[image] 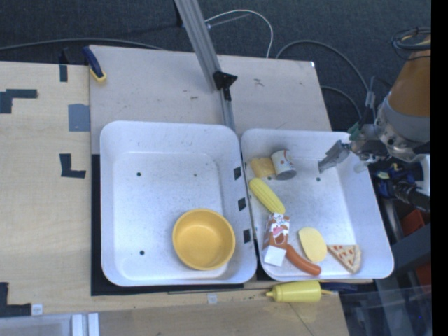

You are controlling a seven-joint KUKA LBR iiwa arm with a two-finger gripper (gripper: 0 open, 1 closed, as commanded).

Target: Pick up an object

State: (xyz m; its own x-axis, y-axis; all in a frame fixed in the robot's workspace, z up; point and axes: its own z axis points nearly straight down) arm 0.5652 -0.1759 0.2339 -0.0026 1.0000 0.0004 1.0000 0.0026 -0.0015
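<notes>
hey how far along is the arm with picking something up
Nothing looks picked yet. The gripper hangs over the right bin, with nothing visible between its fingers. The corn, can, sausage and pizza slice lie there. The reach, grasp and lift remain.

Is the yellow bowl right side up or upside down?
Right side up. The yellow bowl in the left bin shows its hollow inside and round rim.

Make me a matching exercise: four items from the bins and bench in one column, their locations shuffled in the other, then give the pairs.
1. yellow bowl
2. pizza slice
3. mustard bottle
4. corn cob

A. right bin, front right corner
B. bench, in front of the right bin
C. left bin
D. right bin, near its left wall

Pairs: 1-C, 2-A, 3-B, 4-D
</notes>
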